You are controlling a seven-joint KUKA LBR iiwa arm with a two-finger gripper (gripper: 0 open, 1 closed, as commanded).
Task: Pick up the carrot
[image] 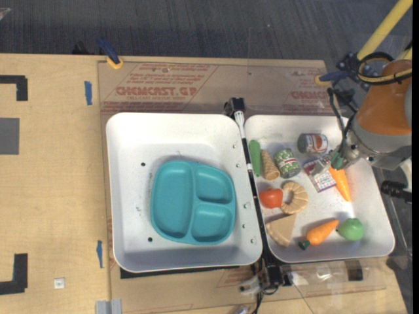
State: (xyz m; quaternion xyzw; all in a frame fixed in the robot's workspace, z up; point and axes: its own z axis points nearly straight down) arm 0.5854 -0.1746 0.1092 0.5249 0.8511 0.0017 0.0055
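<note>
The gripper [340,163] is hanging low over the upper right part of the right shallow white bin [386,227], and its dark fingers are touching the top end of an orange carrot [341,183]; whether they are spread or pinching it, I cannot tell. That carrot is lying tilted, its narrow tip pointing down and right. The grey arm with its orange band [386,113] is reaching in from the right edge, the wrist pointing steeply down.

A second orange carrot with a green stem [319,233] is lying near the bin's lower edge, just beside a green round fruit [351,229]. A silver can [312,142], a green can [286,163], a red tomato [270,197] and a tan croissant [294,197] are lying to the left. The left white bin [131,175] is holding a teal divided plate [193,202] on the bench [46,175].
</note>
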